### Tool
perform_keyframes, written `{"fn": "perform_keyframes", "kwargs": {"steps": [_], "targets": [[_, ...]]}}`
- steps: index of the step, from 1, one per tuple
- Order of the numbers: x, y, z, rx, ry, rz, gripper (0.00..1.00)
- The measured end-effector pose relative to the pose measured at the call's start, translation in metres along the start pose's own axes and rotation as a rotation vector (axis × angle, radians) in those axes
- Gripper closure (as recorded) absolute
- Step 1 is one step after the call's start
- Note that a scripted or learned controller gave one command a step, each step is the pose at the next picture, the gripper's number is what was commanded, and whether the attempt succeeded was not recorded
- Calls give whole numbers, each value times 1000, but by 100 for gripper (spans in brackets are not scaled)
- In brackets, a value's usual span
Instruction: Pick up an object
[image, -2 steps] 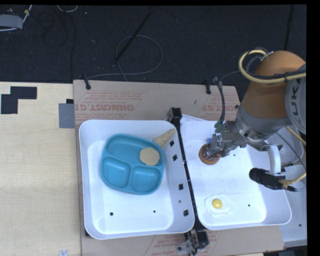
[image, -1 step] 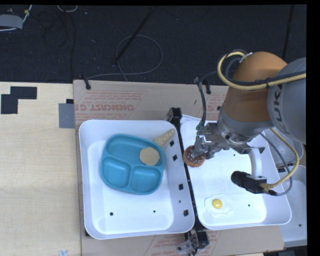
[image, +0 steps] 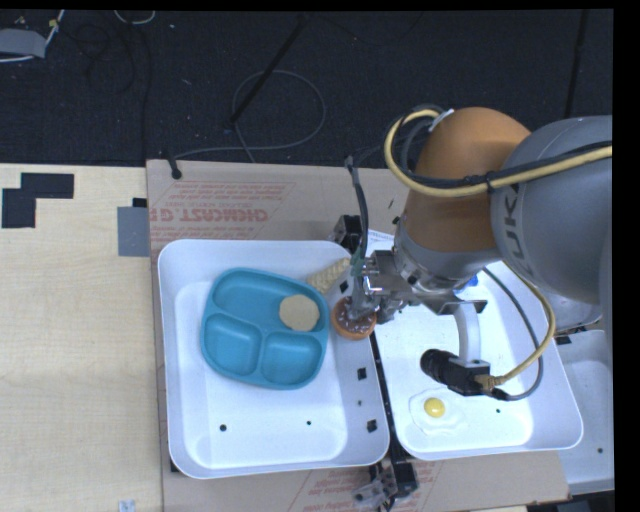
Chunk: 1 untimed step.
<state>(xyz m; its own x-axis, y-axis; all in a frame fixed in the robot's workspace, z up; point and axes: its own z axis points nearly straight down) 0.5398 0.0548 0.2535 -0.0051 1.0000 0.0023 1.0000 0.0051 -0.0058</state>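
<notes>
My gripper (image: 362, 298) hangs over the divide between the two white bins, beneath the orange wrist band. A small brown round ring-shaped thing, like a donut (image: 352, 320), sits right at the gripper's tip, over the left bin's right rim; whether it is gripped or resting I cannot tell. A blue divided plate (image: 262, 330) lies in the left bin (image: 260, 440), with a tan round biscuit (image: 298, 313) on its upper right compartment. A pale waffle-patterned piece (image: 328, 275) lies just left of the gripper. A toy fried egg (image: 435, 410) rests at the front of the right bin (image: 530, 420).
The arm's grey body and orange band cover the back part of the right bin. A cardboard sheet (image: 240, 205) lies under both bins. The wooden bench top (image: 70, 340) stretches to the left.
</notes>
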Motion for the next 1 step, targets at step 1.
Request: {"fn": "perform_keyframes", "kwargs": {"steps": [1], "targets": [[51, -14, 24, 2, -1, 1, 100]]}}
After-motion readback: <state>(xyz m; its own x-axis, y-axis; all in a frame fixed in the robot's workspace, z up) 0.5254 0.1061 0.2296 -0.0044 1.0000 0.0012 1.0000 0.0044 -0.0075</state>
